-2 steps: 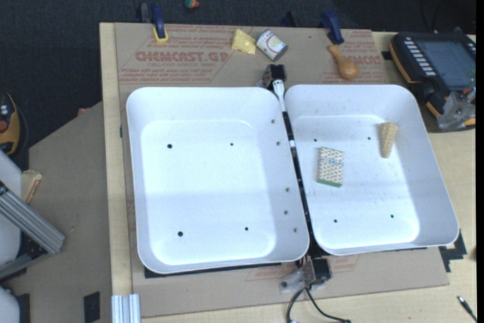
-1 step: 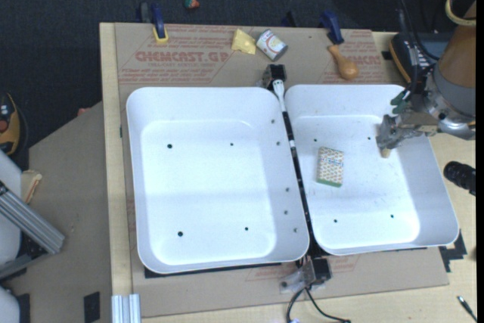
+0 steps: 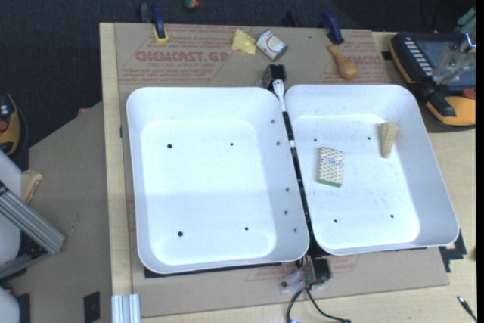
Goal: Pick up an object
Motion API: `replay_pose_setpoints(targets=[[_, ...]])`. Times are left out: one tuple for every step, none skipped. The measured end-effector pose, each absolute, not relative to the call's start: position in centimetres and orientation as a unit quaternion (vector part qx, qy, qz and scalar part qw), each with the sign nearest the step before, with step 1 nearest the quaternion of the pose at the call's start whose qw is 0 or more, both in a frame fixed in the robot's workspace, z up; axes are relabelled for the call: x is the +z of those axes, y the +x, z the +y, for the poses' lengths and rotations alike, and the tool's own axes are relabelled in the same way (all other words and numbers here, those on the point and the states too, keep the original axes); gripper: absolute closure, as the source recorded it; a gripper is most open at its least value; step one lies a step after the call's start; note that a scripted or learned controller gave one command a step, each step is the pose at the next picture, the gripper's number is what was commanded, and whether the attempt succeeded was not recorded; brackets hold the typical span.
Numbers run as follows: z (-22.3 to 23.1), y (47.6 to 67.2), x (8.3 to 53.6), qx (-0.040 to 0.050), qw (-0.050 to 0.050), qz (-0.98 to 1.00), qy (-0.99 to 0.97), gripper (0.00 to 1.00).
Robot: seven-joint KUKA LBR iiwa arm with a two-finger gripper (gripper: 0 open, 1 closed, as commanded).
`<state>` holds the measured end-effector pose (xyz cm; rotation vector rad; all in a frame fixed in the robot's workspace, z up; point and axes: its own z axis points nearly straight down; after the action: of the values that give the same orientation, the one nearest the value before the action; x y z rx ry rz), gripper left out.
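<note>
Two objects lie in the right bin (image 3: 423, 163).

Nearest the camera, a small patterned packet (image 3: 330, 166) lies flat near the middle of the right bin, and a pale cone-shaped piece (image 3: 387, 138) sits well apart, toward the bin's far right side. Beyond the left bin (image 3: 144, 163), a yellow wedge (image 3: 243, 42), a small box (image 3: 271, 45) and a wooden-looking piece (image 3: 343, 63) rest on the brown board (image 3: 189, 57).

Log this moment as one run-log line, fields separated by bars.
stage: pre-grasp | right bin: patterned packet, cone-shaped piece | packet and cone: apart, untouched | board behind bins: small loose items
</note>
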<state>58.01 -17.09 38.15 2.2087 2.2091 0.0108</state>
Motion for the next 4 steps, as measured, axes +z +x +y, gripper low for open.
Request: replay_pose_setpoints(targets=[[-7.1, 59.2, 32.7, -0.0004, -0.004, 0.711, 0.704, 1.0], [-1.9, 62.4, 49.4, 0.0081, 0.009, 0.71, 0.704, 1.0], [0.9, 55.6, 43.9, -0.0025, -0.004, 0.708, 0.706, 1.0], [13.2, 53.6, 35.3, -0.0035, -0.005, 0.711, 0.703, 1.0]])
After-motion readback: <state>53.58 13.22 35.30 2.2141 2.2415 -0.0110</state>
